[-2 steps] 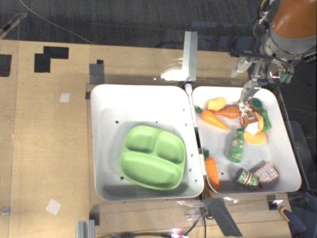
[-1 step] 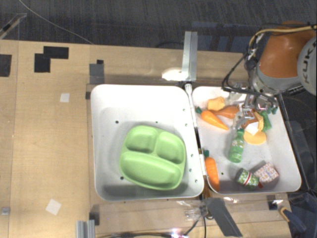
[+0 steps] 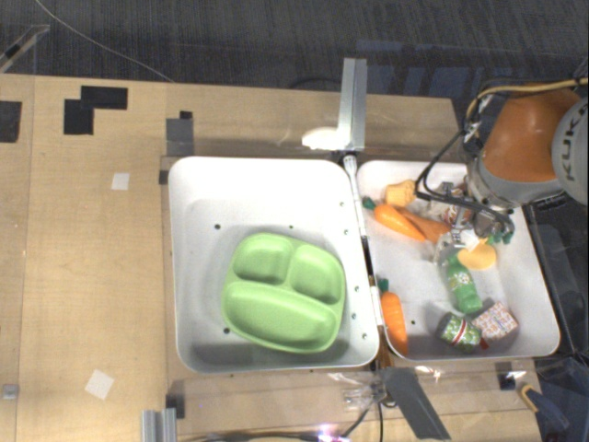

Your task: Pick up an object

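The right white bin holds the loose objects. An orange carrot lies at its upper left, with a small yellow-orange piece just above it. My gripper hangs low over the bin's upper middle, right above a yellow piece and the top of a green bottle. A second carrot rests along the bin's left wall. A green and red can and a small patterned box sit at the front. The gripper's body hides what lies directly beneath it.
The left white bin bears a green divided plate. A metal post stands behind the seam between the bins. The arm's orange band and cables overhang the right bin's back right corner.
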Controlling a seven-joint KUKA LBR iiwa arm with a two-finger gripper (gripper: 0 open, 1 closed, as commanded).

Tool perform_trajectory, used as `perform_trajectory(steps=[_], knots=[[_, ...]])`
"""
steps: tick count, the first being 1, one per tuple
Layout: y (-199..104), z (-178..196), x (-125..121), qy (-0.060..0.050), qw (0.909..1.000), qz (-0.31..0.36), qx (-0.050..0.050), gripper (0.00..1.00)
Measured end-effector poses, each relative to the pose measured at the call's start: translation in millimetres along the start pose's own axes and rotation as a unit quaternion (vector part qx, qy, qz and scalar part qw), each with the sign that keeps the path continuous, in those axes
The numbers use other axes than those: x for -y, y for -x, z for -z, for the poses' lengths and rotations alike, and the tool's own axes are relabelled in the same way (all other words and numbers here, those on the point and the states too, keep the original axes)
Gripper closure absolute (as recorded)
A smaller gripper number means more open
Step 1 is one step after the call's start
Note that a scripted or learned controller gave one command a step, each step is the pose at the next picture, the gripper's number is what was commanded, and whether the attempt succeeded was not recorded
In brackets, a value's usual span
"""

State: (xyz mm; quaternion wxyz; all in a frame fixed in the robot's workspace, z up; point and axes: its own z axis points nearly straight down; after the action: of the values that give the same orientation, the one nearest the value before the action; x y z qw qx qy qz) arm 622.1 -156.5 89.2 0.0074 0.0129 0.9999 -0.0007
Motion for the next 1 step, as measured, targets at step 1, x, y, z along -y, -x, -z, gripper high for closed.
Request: perform_trajectory(steps=[1], knots=[[-57.7,1.9,-10.7,0.000,0.9999,0.015,-0.001,0.00]])
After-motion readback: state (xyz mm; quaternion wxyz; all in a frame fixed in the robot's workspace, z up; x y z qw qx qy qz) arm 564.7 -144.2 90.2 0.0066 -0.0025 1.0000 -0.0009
